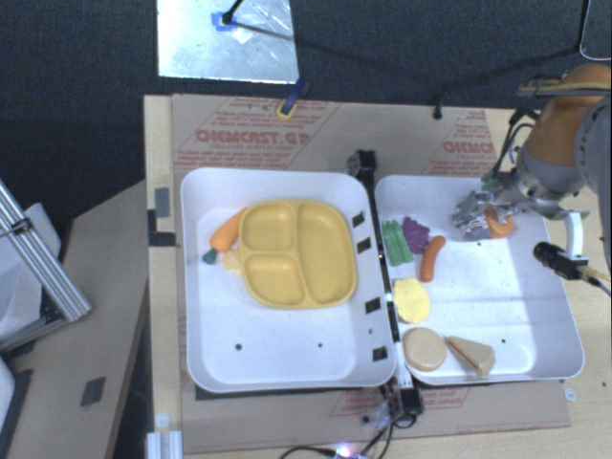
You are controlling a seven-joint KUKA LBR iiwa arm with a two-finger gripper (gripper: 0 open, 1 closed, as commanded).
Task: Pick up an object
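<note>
Hovering low in the right bin (535, 338), the end effector (475, 218) touches an orange piece (500, 224) at the bin's far side — grip state unclear; a shallow, off-centre pinch could let it slip.

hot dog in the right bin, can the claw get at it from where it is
Probably yes: the hot dog lies uncovered, left of the claw. The purple grapes sit close beside it and may get bumped.
</note>
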